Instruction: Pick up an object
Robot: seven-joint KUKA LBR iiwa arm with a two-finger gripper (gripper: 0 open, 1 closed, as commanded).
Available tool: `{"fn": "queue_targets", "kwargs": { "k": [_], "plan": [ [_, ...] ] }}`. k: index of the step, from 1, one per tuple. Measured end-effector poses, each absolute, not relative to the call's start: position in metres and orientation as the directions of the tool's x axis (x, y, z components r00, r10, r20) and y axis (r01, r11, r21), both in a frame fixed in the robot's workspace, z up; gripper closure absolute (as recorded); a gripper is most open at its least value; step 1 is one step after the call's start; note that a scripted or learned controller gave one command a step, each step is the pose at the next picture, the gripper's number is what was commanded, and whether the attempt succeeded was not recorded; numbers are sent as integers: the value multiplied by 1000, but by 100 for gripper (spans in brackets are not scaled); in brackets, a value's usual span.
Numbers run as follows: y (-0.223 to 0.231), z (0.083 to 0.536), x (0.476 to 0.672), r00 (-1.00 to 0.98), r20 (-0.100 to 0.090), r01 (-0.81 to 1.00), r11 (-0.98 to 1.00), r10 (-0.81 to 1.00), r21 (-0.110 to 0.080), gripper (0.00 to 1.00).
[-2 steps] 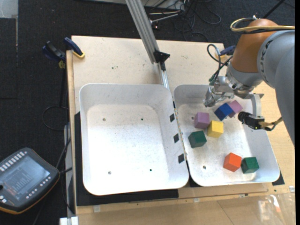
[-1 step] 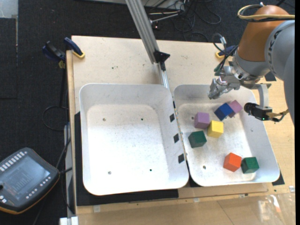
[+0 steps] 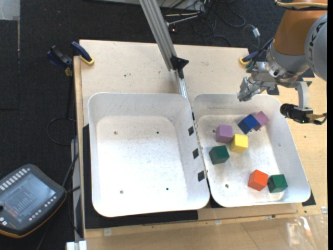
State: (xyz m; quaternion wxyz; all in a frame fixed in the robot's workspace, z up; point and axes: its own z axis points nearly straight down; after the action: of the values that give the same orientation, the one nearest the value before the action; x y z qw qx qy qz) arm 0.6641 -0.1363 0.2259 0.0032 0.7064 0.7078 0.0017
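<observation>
A pale wooden bench [image 3: 135, 66] sits on black floor, two white bins [image 3: 140, 108] on it. Upper right, the gripper [image 3: 245, 94] hangs; open or closed, I cannot tell.

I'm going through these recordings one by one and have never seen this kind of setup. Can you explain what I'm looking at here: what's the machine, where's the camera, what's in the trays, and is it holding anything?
One fixed camera looks down at a slant on a bench bearing two shallow white bins. The grey and orange machine at the right is a robot arm; its gripper hovers over the far edge of the right bin. I see no block between its fingers. That bin holds seven small blocks: two purple, one blue, one yellow, two green and one orange. The left bin sits beside it. The grey handheld device lies at lower left.
</observation>
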Motion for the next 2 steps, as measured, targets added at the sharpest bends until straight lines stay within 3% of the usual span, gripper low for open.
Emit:
{"fn": "queue_targets", "kwargs": {
  "k": [1,2],
  "plan": [
    [-136,264,665,-2,-2,1000,2,1000,6,100],
    [-88,267,648,-7,1,1000,7,1000,-1,100]
  ]
}}
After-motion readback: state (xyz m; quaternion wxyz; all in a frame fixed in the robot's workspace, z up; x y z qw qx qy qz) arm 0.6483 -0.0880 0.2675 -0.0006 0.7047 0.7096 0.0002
